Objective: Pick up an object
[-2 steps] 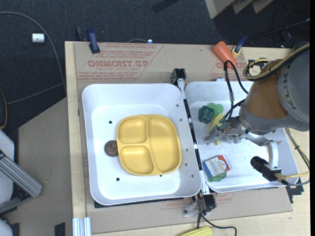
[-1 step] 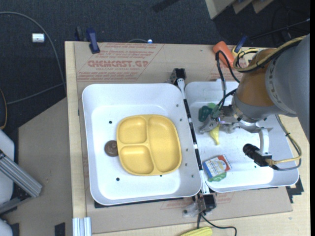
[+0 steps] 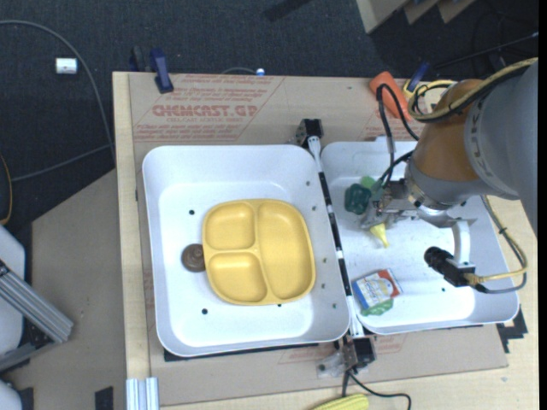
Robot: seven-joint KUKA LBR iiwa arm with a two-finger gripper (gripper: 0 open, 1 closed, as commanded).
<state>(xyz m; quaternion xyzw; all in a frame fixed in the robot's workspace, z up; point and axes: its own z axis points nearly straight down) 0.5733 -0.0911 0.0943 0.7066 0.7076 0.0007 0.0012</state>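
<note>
While your hand (image 3: 376,216) hovers, finger state unclear, above the yellow piece (image 3: 380,234) at the right bin's (image 3: 491,310) nine o'clock, the green toy (image 3: 357,197) may get nudged

- Bench (image 3: 214,109): brown board top, red lettering along far edge.
- Left white bin (image 3: 162,229) seated mid-surface.
- Right white bin (image 3: 427,310) touching it, toward right edge.
- Blue clamp (image 3: 160,69) at far-left corner; orange clamp (image 3: 386,90) at far edge.

Brown round thing (image 3: 193,257) half hidden under yellow tray (image 3: 257,252), arm (image 3: 479,143) cut off at right edge
</note>
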